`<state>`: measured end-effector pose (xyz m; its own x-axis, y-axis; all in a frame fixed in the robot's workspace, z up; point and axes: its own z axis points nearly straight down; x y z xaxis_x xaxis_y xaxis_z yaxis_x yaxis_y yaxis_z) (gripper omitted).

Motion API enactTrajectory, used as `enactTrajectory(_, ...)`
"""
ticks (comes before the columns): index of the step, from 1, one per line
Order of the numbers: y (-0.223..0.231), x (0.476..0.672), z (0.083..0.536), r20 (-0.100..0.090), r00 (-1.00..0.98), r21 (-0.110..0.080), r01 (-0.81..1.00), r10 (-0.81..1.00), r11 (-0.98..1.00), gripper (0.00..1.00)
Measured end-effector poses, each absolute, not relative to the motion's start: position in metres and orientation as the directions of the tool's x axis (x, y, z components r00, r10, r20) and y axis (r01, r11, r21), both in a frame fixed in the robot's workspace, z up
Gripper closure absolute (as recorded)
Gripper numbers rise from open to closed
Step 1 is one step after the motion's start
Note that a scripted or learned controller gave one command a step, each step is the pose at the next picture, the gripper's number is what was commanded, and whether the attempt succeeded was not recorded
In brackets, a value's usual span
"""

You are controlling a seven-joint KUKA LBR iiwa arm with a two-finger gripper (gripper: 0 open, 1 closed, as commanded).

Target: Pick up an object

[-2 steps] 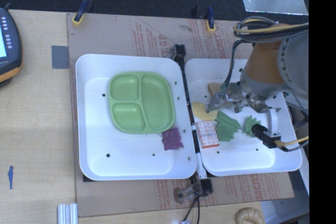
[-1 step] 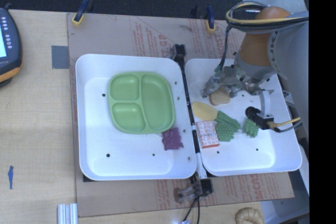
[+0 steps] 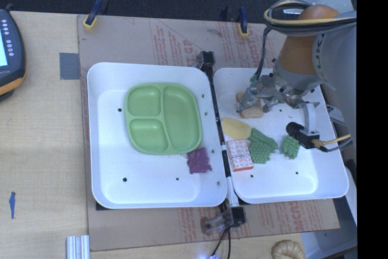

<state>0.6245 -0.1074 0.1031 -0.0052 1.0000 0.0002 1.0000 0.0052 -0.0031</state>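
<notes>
Camera view, looking down on the bench (image 3: 42,148): the arm (image 3: 303,51) reaches into the right bin (image 3: 291,182) and its claw (image 3: 257,100) is low at that bin's far left part, right over a tan lump (image 3: 250,111). Whether the claw is spread or pressed together cannot be told from here, as the wrist hides it, and nothing can be seen pinched in it.

The tan lump looks to lie on the bin floor, so it seems the likeliest target. Just nearer the camera lie a yellow piece (image 3: 235,127), a red-and-white packet (image 3: 239,154) against the dividing wall, and two green knobbly pieces (image 3: 262,145) (image 3: 291,146). The left bin (image 3: 115,173) holds a green divided plate (image 3: 163,118) with a purple piece (image 3: 198,161) at its near corner.

As a judgement, the approach is done. The grasp and the lift are left, since no object is clear of the bins.
</notes>
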Motion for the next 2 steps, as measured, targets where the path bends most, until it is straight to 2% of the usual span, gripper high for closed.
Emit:
enactTrajectory(1, -0.026, 0.608, 0.197, 0.002, -0.01, 0.002, 1.0, 1.0, 0.01, 1.0)
enactTrajectory(2, 0.026, 0.586, 0.191, 0.001, -0.01, -0.007, 1.0, 1.0, 0.01, 1.0)
